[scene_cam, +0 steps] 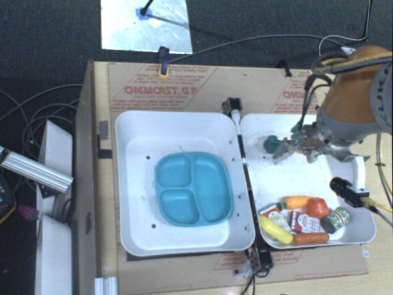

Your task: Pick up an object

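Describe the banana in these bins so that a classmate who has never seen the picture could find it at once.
Start at the right-hand white bin and look to its near edge, where small toy foods lie heaped. The banana lies at the left end of that heap, by the divider between the bins. It alone is plain yellow, long and curved.

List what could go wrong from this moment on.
1. The end effector sits beside a small teal object near the right bin's far side; a closing try could nudge it away rather than trap it.
2. The other items, such as the banana and carrot, lie packed in the near corner, so a grasp there may catch two things or slip.
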You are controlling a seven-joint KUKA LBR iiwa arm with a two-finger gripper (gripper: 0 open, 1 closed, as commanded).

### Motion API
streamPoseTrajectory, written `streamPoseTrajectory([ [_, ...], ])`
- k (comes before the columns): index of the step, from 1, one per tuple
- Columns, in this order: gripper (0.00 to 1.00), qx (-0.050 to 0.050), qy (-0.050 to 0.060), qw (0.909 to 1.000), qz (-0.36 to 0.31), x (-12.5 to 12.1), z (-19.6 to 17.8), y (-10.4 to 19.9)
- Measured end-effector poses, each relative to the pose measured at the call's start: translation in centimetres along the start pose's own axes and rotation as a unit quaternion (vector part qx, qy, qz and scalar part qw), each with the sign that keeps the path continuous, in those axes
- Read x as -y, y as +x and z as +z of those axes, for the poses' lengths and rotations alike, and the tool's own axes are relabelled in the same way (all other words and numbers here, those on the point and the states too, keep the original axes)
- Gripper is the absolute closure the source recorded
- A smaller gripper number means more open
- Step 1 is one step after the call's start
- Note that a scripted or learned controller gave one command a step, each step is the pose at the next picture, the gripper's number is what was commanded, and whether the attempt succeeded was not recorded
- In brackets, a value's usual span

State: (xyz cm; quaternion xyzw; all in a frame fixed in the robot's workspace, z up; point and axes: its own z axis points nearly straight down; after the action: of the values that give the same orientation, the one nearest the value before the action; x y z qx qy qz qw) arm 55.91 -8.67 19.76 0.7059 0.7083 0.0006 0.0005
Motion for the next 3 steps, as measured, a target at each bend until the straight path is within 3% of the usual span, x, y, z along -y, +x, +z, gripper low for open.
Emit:
streamPoseTrajectory([
  [1,0.0,0.0,0.0,1.0,0.0,-6.5,11.4,-2.6],
  [2,0.0,0.0,-0.001,1.0,-0.001,-10.5,11.3,-2.6],
  [3,1.0,0.001,-0.002,1.0,-0.002,-10.6,10.1,-2.6],
])
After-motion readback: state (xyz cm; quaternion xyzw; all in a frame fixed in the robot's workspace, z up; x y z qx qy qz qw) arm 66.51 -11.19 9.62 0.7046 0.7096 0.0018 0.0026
